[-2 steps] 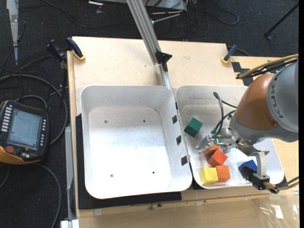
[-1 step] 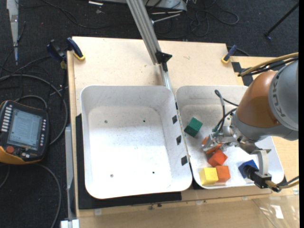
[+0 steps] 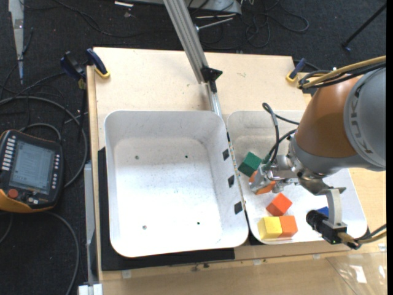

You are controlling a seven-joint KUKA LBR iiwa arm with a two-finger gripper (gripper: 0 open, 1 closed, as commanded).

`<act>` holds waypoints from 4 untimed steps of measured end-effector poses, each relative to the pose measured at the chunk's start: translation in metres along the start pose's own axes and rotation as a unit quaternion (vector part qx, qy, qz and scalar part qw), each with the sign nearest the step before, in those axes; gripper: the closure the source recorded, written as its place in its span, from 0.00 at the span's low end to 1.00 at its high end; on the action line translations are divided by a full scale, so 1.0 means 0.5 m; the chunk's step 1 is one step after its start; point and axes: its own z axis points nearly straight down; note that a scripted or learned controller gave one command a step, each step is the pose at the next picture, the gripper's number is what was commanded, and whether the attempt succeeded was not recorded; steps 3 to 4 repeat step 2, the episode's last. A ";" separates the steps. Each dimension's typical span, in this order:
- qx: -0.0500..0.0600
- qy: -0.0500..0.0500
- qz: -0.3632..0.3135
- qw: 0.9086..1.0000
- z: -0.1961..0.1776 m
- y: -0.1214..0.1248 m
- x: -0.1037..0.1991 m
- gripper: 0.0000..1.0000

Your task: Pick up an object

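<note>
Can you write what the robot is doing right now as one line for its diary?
hand: low in right white bin | beside: green block | nearby: orange cube, yellow-and-orange block | lifted: nothing seen

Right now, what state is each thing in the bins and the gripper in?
green block: tilted, lying in the right bin, beside the gripper
orange block: lying free
yellow block: touching another orange block
gripper: low over the right bin
left bin: flat on the bench

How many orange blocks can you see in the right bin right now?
2, possibly more. One orange cube sits mid-bin in the right bin, just below the gripper; another orange block touches the yellow block near the front rim. An orange sliver by the gripper could be a third, partly hidden.
</note>
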 end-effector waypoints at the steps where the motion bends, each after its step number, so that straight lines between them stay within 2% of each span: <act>1: 0.003 -0.002 0.005 1.000 0.008 -0.002 -0.017 1.00; 2: 0.003 0.000 -0.001 1.000 0.009 -0.001 0.130 1.00; 4: 0.003 0.000 -0.001 1.000 0.009 -0.001 0.130 1.00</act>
